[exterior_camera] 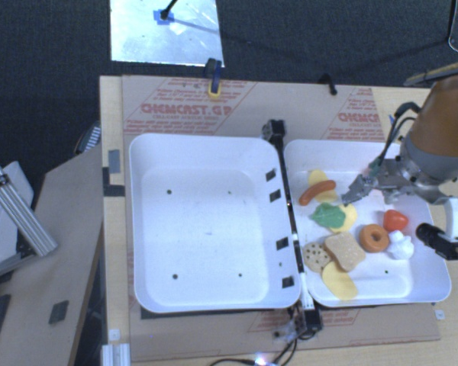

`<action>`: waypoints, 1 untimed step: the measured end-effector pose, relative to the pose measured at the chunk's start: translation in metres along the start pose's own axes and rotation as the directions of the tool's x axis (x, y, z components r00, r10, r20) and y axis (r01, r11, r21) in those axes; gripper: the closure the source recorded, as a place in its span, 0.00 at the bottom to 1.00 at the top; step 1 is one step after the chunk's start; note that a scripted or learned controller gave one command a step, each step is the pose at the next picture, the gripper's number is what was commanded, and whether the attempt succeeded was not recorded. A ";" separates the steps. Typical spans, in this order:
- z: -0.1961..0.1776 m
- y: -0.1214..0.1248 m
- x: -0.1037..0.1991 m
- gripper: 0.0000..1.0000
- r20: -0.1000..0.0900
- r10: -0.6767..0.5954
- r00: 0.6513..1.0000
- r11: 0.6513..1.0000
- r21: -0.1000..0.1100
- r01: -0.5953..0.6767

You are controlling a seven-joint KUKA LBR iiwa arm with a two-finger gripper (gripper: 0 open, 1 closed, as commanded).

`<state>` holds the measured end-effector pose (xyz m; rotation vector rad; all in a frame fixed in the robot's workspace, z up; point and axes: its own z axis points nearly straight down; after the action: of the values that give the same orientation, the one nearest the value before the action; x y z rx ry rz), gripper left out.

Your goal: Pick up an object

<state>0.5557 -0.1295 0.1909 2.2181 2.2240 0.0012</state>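
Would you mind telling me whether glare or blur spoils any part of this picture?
Camera view: glare washes out the silver sheet at top; both white bins are bright but readable; the gripper looks slightly soft; the food toys stay distinct.

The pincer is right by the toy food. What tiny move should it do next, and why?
Probably ease down and a little left onto the green leafy toy. The pincer hangs just above and right of it in the right bin, with nothing seen between its fingers.
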 end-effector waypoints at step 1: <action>0.110 -0.014 -0.040 0.00 -0.002 0.003 1.000 1.000 0.004 -0.003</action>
<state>0.5418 -0.1691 0.0812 2.2243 2.2241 -0.0004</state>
